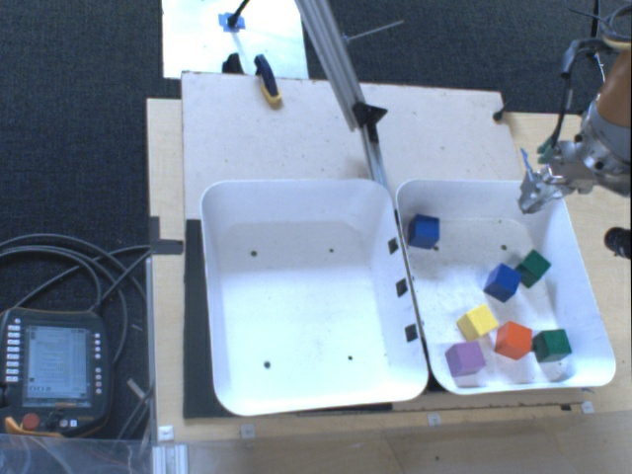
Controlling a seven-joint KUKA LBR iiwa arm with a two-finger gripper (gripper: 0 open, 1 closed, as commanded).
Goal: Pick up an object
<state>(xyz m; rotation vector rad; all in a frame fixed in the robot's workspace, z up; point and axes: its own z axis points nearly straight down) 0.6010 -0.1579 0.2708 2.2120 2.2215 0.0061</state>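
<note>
Near edge of right white plastic bin (581, 265): purple cube (465, 357), orange cube (513, 340), dark green cube (551, 344), yellow cube (477, 321). Farther: blue cube (502, 281) touching another green cube (534, 266); 2nd blue cube (424, 230) far-left. Gripper (531, 197) over far-right rim, holding nothing; fingers prob. together, can't tell for sure.

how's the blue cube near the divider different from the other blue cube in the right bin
The blue cube near the divider sits alone in the right bin's upper left, square to the view. The other blue cube is turned diagonally, looks a lighter blue, and sits close beside a green cube, near the cluster of coloured cubes. Both are similar in size and rest on the bin floor, away from the gripper.
</note>
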